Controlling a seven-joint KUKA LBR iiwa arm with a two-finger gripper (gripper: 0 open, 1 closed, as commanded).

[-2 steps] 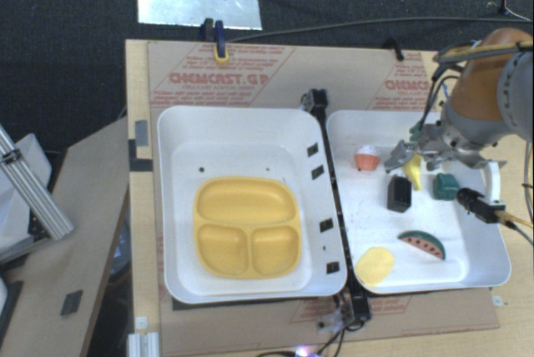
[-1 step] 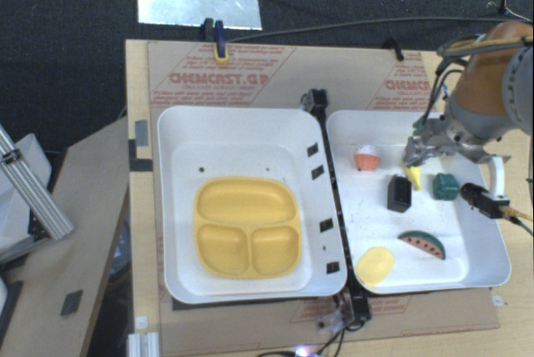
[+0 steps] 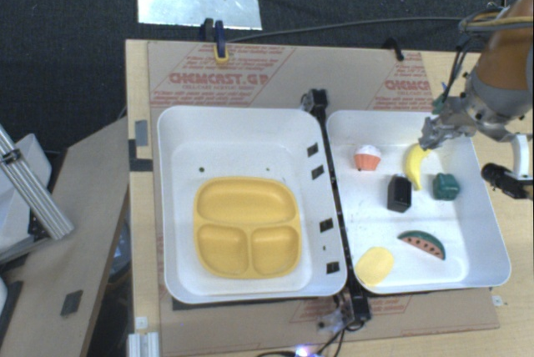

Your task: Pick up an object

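The gripper hovers over the right bin's far side, just above a banana's far tip; whether it is apart or together cannot be told.

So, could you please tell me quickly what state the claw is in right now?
Claw: state cannot be told; it hangs over the right white plastic bin, just above the curved yellow toy banana.
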